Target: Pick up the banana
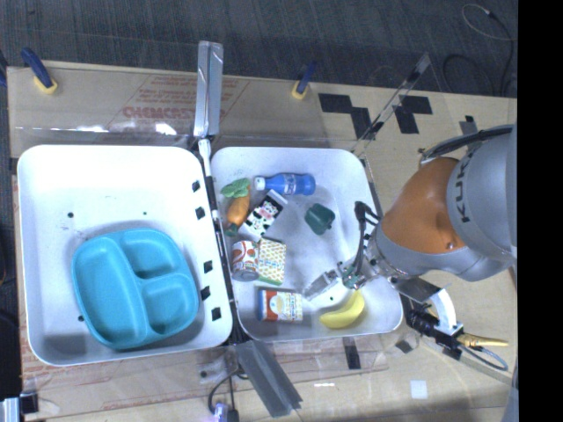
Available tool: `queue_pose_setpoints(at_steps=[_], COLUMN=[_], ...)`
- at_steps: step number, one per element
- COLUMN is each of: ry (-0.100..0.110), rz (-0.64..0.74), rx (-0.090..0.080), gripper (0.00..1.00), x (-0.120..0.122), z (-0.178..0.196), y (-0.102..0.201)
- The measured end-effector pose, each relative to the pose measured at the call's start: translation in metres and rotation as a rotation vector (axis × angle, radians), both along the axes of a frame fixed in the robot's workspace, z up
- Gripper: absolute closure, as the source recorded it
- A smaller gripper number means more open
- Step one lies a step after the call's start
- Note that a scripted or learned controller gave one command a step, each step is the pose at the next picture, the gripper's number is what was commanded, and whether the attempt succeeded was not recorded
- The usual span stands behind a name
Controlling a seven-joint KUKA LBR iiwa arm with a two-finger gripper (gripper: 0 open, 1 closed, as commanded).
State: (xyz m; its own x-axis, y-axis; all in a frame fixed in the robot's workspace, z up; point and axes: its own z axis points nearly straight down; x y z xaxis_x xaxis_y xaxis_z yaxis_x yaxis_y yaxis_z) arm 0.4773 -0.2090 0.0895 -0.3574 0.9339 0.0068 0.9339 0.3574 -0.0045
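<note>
The yellow banana (345,310) lies on the floor of the right bin (290,158), in its near right corner, curved with its ends pointing up-right and left. My gripper (332,280) hangs just above and slightly left of the banana, low inside the bin, close to its upper edge. The view does not let me tell whether the gripper touches the banana. The grey arm with its orange band (422,218) reaches in over the bin's right wall.
In the right bin are a blue bottle (286,184), a dark green cup (320,218), a carrot (237,209), a black-and-white box (264,214), a can (244,258), a patterned box (271,260) and a red-and-white carton (281,305) left of the banana. A blue divided tray (136,284) lies in the left bin (53,174).
</note>
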Motion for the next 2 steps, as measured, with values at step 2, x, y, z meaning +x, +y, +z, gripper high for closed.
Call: queue_pose_setpoints(at_steps=[2], ry=[0.001], rz=[0.109], rx=[0.002], gripper=[0.0], x=[-0.0002], z=[-0.0001], y=[0.0003])
